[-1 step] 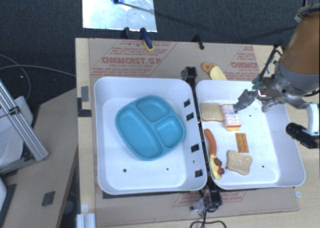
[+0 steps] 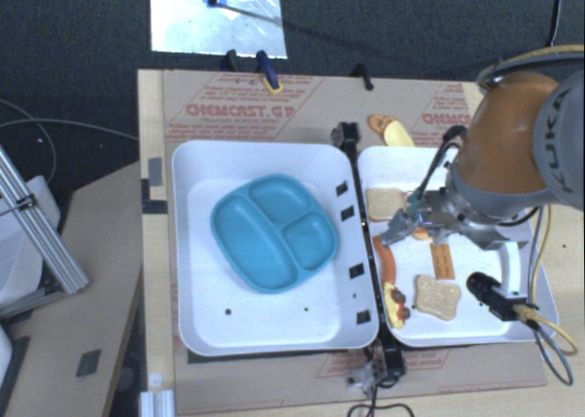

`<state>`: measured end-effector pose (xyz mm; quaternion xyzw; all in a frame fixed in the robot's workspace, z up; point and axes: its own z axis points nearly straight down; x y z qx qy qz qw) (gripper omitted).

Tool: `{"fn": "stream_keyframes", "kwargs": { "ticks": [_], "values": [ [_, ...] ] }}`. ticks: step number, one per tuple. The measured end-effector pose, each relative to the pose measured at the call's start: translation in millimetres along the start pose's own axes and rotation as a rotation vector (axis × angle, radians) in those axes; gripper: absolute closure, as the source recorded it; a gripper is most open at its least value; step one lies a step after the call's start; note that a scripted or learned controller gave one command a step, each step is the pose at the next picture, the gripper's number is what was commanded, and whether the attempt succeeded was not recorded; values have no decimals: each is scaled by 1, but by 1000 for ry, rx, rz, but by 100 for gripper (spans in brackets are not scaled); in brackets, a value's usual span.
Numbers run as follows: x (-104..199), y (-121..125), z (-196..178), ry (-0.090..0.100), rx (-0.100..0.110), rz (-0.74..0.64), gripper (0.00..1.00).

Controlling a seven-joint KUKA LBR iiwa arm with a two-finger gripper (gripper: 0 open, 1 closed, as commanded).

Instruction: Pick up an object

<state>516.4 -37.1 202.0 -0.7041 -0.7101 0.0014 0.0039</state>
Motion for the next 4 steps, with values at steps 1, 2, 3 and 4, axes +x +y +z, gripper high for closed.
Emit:
{"fn": "stream_keyframes", "kwargs": {
  "ticks": [1,2,3,4],
  "values": [
    [34,-30,-51,-2,-13,1,0],
    [87,-30,-33,-1,-6,-1,0],
    [84,-28,-45,-2,-10,4,100],
    [125,-29,-36,-2,-7,1,100]
  ]
}}
